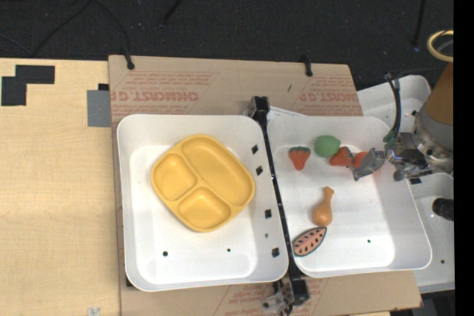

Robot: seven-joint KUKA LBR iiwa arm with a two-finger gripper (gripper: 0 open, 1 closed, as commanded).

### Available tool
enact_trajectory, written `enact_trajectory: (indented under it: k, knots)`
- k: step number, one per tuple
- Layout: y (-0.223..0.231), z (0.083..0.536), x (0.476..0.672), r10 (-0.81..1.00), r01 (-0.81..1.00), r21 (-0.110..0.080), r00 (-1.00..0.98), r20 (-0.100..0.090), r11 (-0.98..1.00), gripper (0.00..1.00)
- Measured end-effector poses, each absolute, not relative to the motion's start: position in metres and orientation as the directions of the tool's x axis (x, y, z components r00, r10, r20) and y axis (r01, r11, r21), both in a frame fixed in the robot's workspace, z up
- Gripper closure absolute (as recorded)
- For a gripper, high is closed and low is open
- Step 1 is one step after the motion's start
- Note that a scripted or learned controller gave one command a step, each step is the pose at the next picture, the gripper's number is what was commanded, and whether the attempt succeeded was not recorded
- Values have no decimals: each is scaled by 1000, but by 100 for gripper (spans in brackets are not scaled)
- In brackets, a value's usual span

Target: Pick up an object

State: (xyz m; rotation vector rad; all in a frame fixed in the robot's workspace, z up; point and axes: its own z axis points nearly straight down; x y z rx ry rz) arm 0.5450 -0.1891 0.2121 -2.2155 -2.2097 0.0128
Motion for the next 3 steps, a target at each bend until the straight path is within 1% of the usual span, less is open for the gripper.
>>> enact_trajectory:
  k: [1,2,3]
  knots:
    - [-189,219,548,1000,1000,-1,0,0,0,0]
    - [-188,176,545,1000,1000,-7,1,2,-1,0]
    - [-187,132,542,1000,1000,-7,0,3,0,0]
